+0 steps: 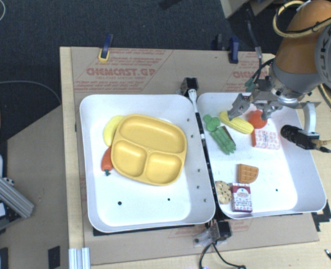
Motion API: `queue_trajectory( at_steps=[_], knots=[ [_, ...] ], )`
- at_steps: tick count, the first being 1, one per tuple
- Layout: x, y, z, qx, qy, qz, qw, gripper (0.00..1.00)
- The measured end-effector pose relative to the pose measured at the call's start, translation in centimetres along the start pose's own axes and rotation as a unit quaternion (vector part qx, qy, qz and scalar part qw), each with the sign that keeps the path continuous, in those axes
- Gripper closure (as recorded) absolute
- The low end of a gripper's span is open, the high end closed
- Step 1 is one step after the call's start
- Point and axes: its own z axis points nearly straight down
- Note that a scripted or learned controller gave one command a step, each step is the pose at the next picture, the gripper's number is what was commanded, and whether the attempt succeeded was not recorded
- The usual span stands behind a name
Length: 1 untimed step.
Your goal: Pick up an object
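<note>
Camera view: claw (253, 106) spread open, empty.
You should descend squarely over the corn cob (237, 123) just below it, then close.

The bench board (154, 66) reads "CHEMCAST GP" in red.

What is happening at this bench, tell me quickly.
A grey and orange arm reaches in from the right, and its tool hovers over the far end of the right bin, right above the yellow corn cob and a red item. Nothing is seen held yet. The same bin also holds a green vegetable, a waffle, a cookie and two small packets. The left bin holds a yellow divided plate with a red pepper beside it.
</note>
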Motion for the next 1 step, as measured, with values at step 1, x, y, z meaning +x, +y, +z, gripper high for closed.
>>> queue_trajectory(
  at_steps=[1],
  knots=[
    [0.01,0.29,-0.73,-0.007,-0.001,-0.001,1.0000,0.00]
  ],
)
